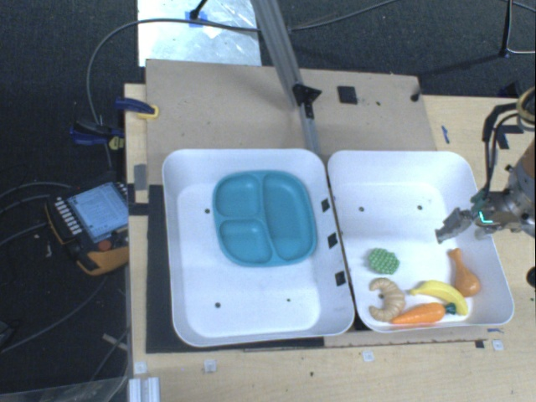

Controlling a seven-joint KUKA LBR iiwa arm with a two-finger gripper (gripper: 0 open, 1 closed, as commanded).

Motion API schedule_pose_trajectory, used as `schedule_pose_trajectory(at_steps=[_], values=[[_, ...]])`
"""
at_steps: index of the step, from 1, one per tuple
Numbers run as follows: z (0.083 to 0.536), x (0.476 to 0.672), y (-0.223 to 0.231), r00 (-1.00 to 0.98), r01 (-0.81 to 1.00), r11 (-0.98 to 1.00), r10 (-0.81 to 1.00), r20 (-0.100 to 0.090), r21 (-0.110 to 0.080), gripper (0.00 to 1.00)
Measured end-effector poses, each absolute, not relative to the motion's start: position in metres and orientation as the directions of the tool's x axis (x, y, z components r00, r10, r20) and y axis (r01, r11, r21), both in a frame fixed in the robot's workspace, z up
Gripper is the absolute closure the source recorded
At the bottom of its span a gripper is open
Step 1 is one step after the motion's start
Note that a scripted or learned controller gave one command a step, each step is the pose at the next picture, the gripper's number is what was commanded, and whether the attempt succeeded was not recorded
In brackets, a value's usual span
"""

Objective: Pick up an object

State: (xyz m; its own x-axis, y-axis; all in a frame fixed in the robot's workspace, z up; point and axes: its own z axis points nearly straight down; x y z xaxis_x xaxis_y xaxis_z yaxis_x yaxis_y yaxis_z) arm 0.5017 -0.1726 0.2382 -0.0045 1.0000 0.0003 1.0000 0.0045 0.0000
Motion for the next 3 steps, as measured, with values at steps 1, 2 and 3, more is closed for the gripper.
schedule_pose_trajectory(at_steps=[1,2,3], values=[[0.239,0.502,-0.173,-0.005,1.000,0.005,1.000,0.000,0.001,0.00],[0.197,0.501,-0.174,-0.001,1.000,0.001,1.000,0.000,0.000,0.00],[0.139,0.494,-0.180,0.000,1.000,0.000,1.000,0.001,-0.003,0.00]])
